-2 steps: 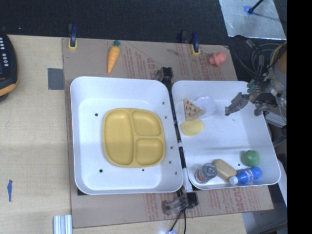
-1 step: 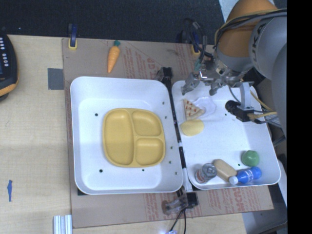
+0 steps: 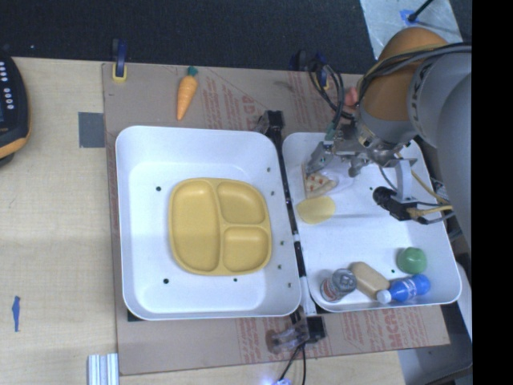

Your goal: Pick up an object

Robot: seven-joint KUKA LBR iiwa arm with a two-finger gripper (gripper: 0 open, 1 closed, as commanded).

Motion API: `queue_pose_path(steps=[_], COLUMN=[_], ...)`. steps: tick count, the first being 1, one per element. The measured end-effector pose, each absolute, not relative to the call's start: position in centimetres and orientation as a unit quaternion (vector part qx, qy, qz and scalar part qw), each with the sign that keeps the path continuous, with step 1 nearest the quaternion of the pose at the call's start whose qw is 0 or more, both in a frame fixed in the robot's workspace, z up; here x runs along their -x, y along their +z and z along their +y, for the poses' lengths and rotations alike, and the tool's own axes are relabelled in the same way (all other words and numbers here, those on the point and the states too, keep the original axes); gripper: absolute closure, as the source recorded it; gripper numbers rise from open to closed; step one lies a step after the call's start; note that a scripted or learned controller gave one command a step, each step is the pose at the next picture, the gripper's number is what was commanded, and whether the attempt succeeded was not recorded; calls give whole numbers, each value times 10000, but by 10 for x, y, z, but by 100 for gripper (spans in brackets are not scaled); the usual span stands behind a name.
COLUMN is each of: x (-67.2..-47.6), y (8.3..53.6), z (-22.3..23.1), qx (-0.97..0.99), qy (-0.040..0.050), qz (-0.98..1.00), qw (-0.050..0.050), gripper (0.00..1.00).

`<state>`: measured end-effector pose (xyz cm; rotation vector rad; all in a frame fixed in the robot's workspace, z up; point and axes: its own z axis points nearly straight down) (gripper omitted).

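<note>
My gripper (image 3: 333,165) hangs over the far left part of the right bin (image 3: 449,247), open, with nothing between its fingers. Just below its left finger lies a toy pizza slice (image 3: 320,184). A pale yellow oval piece (image 3: 316,209) lies a little nearer, against the bin's left wall. Along the near edge of this bin sit a small metal can (image 3: 342,283), a tan bread-like piece (image 3: 369,279), a blue bottle (image 3: 405,289) and a green ball (image 3: 412,259).
The left bin (image 3: 140,215) holds a yellow divided plate (image 3: 220,225). A toy carrot (image 3: 186,93) lies on the cardboard behind the left bin. A black and orange device (image 3: 10,107) sits at the bench's far left edge.
</note>
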<state>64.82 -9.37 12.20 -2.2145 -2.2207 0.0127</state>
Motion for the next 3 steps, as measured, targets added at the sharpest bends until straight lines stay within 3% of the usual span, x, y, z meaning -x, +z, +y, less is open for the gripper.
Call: queue_pose_path(steps=[1, 2, 3], x=[-656, -657, -586], y=[90, 105, 197], z=[-92, -92, -27], qx=[7046, 7037, 7034], qy=[32, 19, 7], qz=[-7096, -7104, -7108], qw=[26, 10, 25], gripper=[0, 100, 100])
